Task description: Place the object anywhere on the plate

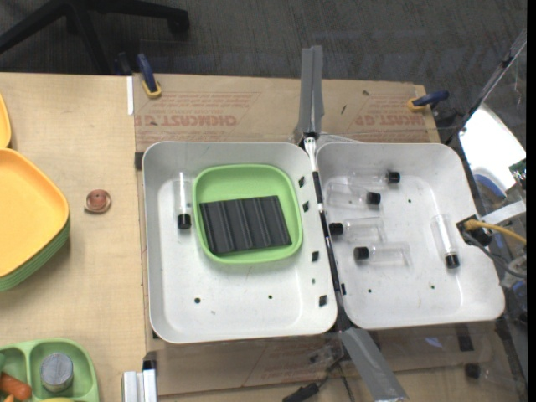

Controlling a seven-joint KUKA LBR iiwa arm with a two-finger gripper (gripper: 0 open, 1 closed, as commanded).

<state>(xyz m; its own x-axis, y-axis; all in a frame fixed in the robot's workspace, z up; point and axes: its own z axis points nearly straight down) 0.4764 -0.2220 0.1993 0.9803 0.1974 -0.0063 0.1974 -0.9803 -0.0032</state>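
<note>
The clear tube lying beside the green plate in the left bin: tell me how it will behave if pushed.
The tube is round and lies flat, so it probably rolls sideways toward the plate or the left bin wall. It looks light and smooth, likely slippery to pinch.

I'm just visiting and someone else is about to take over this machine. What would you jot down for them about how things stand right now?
Left bin: green plate with a dark ribbed mat on it. One clear tube with a black cap lies beside the plate, on the bin floor, not on it.
Right bin: several more clear, black-capped tubes, such as one near the right wall.
Done: no tube on the plate yet.
Left: pick up a tube and set it on the plate.
</note>
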